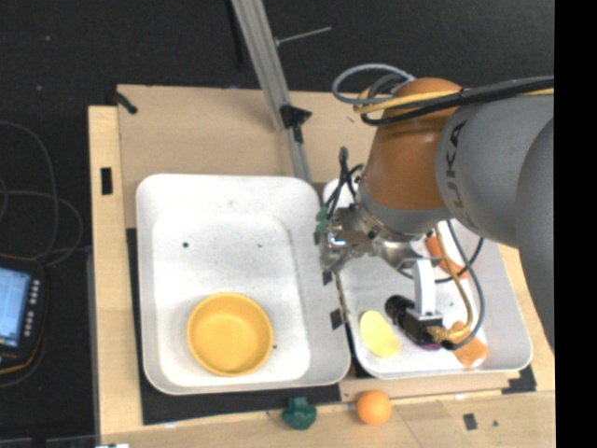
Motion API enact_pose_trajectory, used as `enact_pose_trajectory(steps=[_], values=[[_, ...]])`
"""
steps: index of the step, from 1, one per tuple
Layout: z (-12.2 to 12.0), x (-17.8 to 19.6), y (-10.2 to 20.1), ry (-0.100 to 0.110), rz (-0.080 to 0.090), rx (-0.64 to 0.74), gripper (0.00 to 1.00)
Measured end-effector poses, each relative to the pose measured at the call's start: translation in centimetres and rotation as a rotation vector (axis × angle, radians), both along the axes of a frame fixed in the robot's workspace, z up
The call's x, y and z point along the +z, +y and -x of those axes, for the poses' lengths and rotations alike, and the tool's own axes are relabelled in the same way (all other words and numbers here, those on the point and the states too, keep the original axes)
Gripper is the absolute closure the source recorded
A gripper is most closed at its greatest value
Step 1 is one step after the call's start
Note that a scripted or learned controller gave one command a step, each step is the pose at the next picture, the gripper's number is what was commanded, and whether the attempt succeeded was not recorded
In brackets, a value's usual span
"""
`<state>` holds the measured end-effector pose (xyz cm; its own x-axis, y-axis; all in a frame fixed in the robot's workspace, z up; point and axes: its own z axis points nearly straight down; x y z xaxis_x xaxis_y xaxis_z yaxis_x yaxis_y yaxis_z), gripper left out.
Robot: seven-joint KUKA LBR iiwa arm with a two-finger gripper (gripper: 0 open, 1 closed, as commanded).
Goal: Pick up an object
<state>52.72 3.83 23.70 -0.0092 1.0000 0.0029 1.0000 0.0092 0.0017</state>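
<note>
Bowl point(229, 332) near front rim of left bin point(215, 222), arm point(420, 171) above right bin point(506, 336)

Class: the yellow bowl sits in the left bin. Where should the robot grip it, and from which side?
Probably the rim of the yellow bowl, pinching its wall from straight above. It stands upright, mouth up, and looks too wide to span. The bare floor of the left bin around it leaves room to descend.
</note>
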Motion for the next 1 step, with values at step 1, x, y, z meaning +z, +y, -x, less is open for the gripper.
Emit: enact_pose_trajectory(steps=[1], values=[[1.06, 0.51, 4.28, 0.0, 0.0, -0.001, 1.0]])
